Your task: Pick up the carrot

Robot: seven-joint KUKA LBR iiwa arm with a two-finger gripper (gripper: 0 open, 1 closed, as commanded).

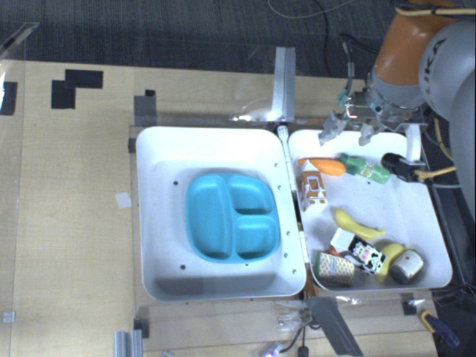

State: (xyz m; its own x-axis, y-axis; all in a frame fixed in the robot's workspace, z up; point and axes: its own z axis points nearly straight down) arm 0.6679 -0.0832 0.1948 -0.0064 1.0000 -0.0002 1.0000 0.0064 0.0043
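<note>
One carrot (327, 167) is lying in the right bin (431, 222) near its back wall, looking like light, stiff, smooth toy plastic, so I'm favouring a mid-body pinch across its width; gripper (348, 130) is hovering above it, fingers spread, holding nothing.

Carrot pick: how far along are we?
Done: the claw is over the far end of the right bin, close to the carrot. In hand: nothing; its open fingers sit just beyond the carrot with nothing between them. Left: line up over the carrot, which lies flat in the bin beside the small carton, then descend, close and lift.
</note>
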